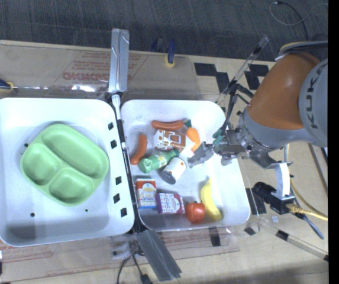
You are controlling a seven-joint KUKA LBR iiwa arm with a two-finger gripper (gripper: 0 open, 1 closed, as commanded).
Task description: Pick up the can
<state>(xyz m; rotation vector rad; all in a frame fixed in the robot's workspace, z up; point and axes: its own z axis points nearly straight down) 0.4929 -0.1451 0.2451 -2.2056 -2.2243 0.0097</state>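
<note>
Green moulded plastic meets your eye first: a three-compartment green tray [64,163] lies tilted in the left white bin [3,218], filling much of its middle. A metal clamp bar [119,61] stands at twelve o'clock over the seam between the bins.

Move to the right white bin [234,200] and you find the clutter. At its nine o'clock lies a slim orange-red sausage [139,148], with a green bottle [155,160] just beside it. At seven o'clock sit two small printed cartons [157,198], side by side. At twelve o'clock a longer red sausage [168,124] lies across, above a white and orange printed pack [169,139], and an orange carrot-like piece [193,136] sits at one o'clock of that pack. Your target, the small white can [174,169], lies on its side near the bin's middle, touching the bottle's end. At five o'clock of the can rest a red tomato [195,212] and a yellow banana [209,200], touching each other.

The two-finger gripper [200,155] hangs at two o'clock of the can, just beside it; you cannot tell from here how it is set. The grey and orange arm [281,105] reaches in from three o'clock.
</note>
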